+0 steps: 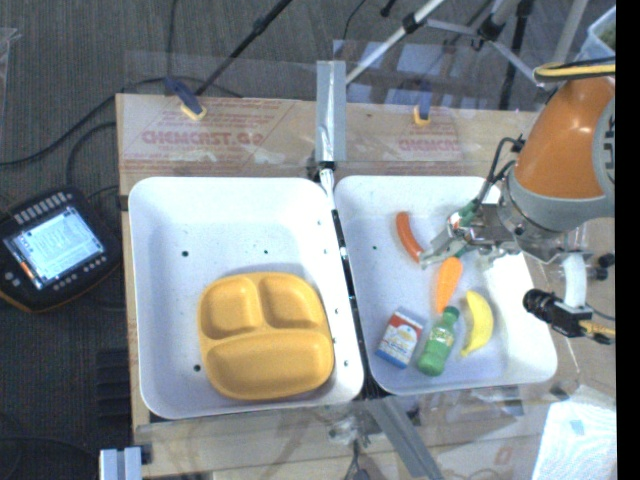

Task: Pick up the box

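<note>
Small red-and-white carton box [399, 339] lies untouched beside a green plastic bottle [438, 342].
Grey two-finger gripper [443, 248] hangs open above an orange carrot [447, 284], well short of it.

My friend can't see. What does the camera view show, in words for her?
A grey and orange robot arm's tool hovers in the right white bin, above a carrot, away from the small red and white box. A banana, green bottle and sausage lie there too; the left white bin holds a yellow tray.
</note>
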You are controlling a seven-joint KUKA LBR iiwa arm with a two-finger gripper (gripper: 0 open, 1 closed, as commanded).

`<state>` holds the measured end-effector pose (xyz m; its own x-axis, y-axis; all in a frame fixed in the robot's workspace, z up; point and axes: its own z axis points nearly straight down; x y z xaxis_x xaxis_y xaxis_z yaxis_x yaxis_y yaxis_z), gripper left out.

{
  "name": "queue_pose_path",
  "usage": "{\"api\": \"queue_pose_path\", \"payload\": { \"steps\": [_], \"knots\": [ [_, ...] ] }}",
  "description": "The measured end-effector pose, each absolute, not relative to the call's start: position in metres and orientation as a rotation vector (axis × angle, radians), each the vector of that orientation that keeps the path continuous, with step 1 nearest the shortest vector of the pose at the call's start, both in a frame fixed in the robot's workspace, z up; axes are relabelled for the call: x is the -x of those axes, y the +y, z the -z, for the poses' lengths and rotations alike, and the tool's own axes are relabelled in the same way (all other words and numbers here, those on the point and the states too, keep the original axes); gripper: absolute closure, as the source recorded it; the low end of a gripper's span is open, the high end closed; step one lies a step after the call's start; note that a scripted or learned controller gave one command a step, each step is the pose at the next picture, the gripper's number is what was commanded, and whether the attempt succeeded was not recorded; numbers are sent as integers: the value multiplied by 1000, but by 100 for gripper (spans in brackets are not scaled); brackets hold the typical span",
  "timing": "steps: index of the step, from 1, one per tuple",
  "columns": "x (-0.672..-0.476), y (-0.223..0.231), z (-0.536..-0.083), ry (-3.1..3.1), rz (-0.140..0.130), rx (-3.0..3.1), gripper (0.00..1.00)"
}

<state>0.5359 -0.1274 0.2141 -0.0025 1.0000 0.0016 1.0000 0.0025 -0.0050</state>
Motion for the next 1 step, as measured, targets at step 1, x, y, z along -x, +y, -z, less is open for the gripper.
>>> {"api": "queue_pose_path", "payload": {
  "steps": [1],
  "knots": [
    [-518,-93,-125,-2456,-2,1950,0]
  ]
}}
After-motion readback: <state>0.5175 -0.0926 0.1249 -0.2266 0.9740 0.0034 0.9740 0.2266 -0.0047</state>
